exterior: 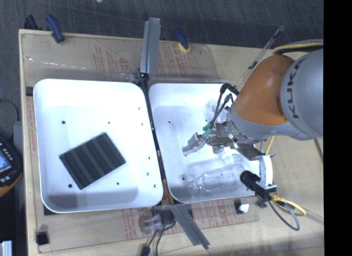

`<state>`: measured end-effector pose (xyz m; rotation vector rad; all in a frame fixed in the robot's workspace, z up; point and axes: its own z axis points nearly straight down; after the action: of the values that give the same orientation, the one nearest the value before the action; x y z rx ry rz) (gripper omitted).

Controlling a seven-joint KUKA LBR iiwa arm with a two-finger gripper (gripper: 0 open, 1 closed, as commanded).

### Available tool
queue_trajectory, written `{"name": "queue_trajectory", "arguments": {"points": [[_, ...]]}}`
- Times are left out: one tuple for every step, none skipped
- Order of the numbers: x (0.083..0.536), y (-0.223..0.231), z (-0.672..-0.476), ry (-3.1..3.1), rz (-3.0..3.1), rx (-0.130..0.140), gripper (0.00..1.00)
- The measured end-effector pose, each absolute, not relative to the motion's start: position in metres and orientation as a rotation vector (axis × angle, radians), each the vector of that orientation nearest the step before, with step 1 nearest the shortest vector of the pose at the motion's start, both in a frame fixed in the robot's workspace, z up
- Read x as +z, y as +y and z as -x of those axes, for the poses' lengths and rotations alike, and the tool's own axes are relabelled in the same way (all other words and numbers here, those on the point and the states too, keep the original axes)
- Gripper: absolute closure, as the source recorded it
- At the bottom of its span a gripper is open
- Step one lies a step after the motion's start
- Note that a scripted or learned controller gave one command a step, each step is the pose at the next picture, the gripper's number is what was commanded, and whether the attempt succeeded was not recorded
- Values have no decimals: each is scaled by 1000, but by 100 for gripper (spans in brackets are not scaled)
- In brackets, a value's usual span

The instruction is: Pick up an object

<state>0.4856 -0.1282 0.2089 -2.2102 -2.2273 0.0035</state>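
Note:
My gripper [191, 145] hangs over the middle of the right bin [170, 106], reaching in from the right under the grey arm with the orange band [261, 98]. A clear plastic bottle [215, 181] lies on its side along the near wall of that bin, just below and to the right of the gripper. Another pale, see-through item [212, 109] sits near the bin's far right, partly hidden by the wrist. A black ridged rectangular pad [92, 159] lies flat and slanted in the left bin [49, 95], far from the gripper.
A grey metal bar [149, 45] stands at the far edge between the bins. Blue clamps [55, 29] hold the board's far edge. A yellow cable [286, 205] and a black fitting trail off the arm at the near right corner.

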Motion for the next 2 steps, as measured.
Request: {"name": "queue_trajectory", "arguments": {"points": [[130, -156, -477, -2190, 2249, 2, 0], [161, -191, -495, -2033, 2393, 3, 0]]}}
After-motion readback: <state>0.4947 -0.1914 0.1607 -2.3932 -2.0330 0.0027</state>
